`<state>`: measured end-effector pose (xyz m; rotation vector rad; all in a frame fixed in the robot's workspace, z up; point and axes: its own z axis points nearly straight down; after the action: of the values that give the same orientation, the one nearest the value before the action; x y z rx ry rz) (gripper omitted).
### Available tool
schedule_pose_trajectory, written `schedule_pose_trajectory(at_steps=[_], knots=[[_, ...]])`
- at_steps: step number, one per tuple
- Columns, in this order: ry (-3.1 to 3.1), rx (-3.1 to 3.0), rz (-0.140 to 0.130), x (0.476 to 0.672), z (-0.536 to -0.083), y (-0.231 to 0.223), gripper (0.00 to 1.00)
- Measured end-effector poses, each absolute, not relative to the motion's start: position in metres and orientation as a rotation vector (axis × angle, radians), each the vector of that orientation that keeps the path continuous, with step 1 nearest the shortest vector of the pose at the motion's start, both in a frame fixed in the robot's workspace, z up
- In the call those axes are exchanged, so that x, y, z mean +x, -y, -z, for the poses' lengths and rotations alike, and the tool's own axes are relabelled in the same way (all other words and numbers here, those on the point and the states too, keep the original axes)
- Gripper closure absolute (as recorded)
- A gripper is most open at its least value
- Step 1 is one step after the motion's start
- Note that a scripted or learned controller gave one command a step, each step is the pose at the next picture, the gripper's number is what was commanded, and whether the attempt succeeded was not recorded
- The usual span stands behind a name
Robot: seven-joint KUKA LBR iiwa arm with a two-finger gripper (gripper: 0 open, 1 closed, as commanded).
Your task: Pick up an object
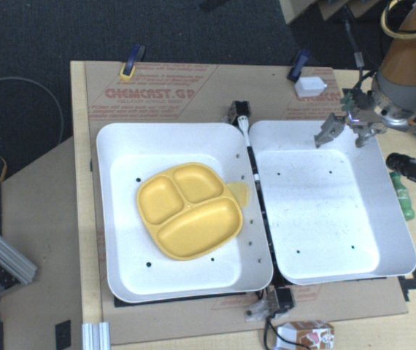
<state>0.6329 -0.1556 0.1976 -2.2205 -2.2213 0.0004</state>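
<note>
A yellow three-compartment plate [188, 210] lies flat in the left bin [113, 159], a little right of its middle. A small pale yellow piece [239, 192] pokes out from under the plate's right edge. My gripper [345, 133] hangs above the far right corner of the right bin [325, 261], well away from the plate. Its two fingers [329, 132] are spread apart with nothing between them.
The right bin's floor is bare white. A black divider clip [241, 112] sits between the bins at the far edge. A white block [310, 87] rests on the cardboard behind the right bin. A green item [403, 199] lies outside its right rim.
</note>
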Motion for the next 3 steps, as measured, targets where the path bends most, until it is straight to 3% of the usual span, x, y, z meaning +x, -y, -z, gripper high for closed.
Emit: schedule_pose_trajectory(at_steps=[1,2,3], knots=[[2.232,-2.218,0.009,0.580,-0.317,0.088,0.00],[2.228,-2.220,0.005,0.539,-0.386,0.052,0.00],[2.228,-2.218,0.004,0.477,-0.452,0.019,0.00]])
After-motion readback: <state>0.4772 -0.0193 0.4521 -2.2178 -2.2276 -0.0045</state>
